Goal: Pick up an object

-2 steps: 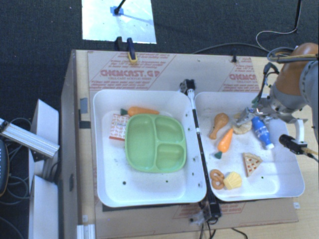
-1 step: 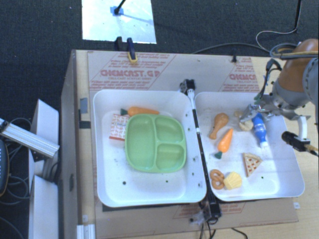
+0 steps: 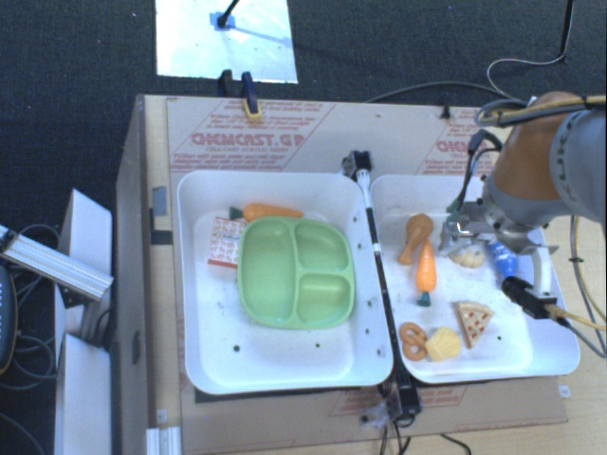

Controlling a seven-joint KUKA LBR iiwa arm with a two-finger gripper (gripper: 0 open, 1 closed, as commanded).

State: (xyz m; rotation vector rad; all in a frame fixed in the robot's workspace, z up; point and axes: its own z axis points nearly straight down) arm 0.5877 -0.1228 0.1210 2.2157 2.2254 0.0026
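Note:
My gripper (image 3: 462, 238) hangs low over the back part of the right bin (image 3: 550, 354), just above a pale beige lump (image 3: 469, 257). A blue object (image 3: 500, 256) lies right beside that lump, partly under the wrist. To the gripper's left lie a tan drumstick (image 3: 414, 236) and an orange carrot (image 3: 426, 269). Nearer the front are a pizza slice (image 3: 471, 321), a pretzel (image 3: 413, 339) and a yellow chunk (image 3: 443, 345).
The left bin (image 3: 204, 349) holds a green divided plate (image 3: 295, 273), a second carrot (image 3: 273, 212) along its back wall and a red-and-white card (image 3: 225, 241). A black divider bar (image 3: 375, 245) runs between the bins. Cables trail over the right bin's right rim.

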